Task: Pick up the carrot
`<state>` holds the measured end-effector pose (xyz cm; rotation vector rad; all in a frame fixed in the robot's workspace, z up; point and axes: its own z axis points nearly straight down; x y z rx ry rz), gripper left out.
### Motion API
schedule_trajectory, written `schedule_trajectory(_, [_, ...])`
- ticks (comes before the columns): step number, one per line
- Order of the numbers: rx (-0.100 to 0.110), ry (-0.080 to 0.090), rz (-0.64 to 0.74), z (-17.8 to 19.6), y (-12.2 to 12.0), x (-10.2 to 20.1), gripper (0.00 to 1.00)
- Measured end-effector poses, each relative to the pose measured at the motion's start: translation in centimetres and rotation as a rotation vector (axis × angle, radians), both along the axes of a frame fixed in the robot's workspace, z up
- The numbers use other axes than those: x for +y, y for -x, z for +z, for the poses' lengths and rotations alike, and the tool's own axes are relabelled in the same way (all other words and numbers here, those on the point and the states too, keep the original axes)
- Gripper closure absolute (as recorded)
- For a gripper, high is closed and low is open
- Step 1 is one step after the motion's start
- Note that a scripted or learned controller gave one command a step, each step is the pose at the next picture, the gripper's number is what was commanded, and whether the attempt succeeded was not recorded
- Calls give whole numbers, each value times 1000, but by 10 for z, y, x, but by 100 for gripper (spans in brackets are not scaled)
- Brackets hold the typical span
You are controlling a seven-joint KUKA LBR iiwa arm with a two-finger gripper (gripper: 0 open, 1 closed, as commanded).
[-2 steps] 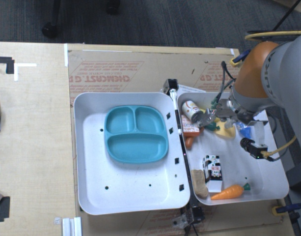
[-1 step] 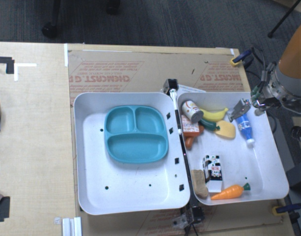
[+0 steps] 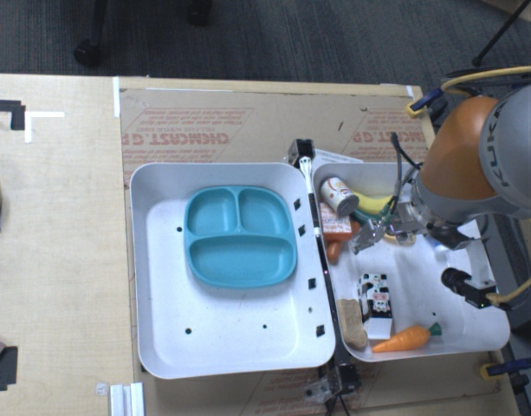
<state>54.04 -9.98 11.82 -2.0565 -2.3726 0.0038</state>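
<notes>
The carrot (image 3: 404,339) lies flat at the 5 o'clock corner of the right bin (image 3: 438,267), its green top pointing toward 3 o'clock and its tip close to the front wall. Just at its 9 o'clock side sits a tan wedge (image 3: 351,322), with a printed carton (image 3: 375,298) just above that.

The tool (image 3: 369,230) hangs over the 11 o'clock part of the same bin, well apart from the carrot, among a can (image 3: 337,195), a banana (image 3: 375,204) and a red packet (image 3: 336,225). We cannot tell whether it is wide or narrow; nothing is seen held in it.

We judge the reach toward the carrot as not yet begun. Risks from here:

- The tool may catch the clutter beneath it on moving off, dragging the can or banana.
- The carrot lies near the front wall, so one side of the tool could strike the rim on descent.
- A grasp across the tapered tip may slip; the thicker middle looks safer.
- The wedge may be pinched together with the carrot.

The left bin (image 3: 161,319) holds a blue divided plate (image 3: 242,237).
</notes>
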Motion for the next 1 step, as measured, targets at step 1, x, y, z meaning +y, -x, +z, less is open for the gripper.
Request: schedule_trajectory(1, [-2, 0, 36, 73, 50, 99, 0])
